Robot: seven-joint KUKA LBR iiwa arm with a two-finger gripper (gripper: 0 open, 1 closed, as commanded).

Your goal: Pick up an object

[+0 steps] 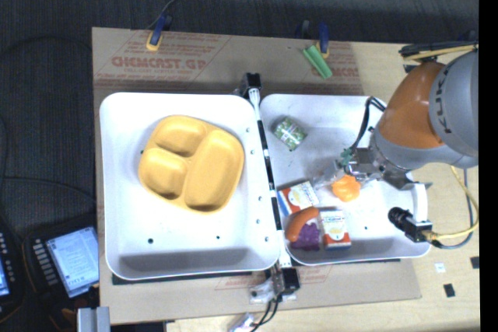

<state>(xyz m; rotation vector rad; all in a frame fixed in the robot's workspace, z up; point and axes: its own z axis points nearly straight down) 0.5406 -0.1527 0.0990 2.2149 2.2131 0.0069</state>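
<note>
My gripper [352, 166] hangs low over the middle of the right bin [373, 106], below the grey arm with its orange band [412, 117]. A small orange ball [345, 188] lies just below and left of the gripper, close to it or touching it. I see nothing held. Toward the bin's front lie a white and orange carton [298, 196], a red-orange rounded piece [299, 218], a purple object [309, 234] and a small white box with an orange print [335, 229]. A green and silver wrapped can [289, 132] rests at the back left.
The left bin [124, 167] holds a large yellow moulded piece with three lobes [191, 162]. A green clip [317, 61] and a blue clip [158, 33] sit on the cardboard behind the bins. A black divider [262, 144] runs between the bins.
</note>
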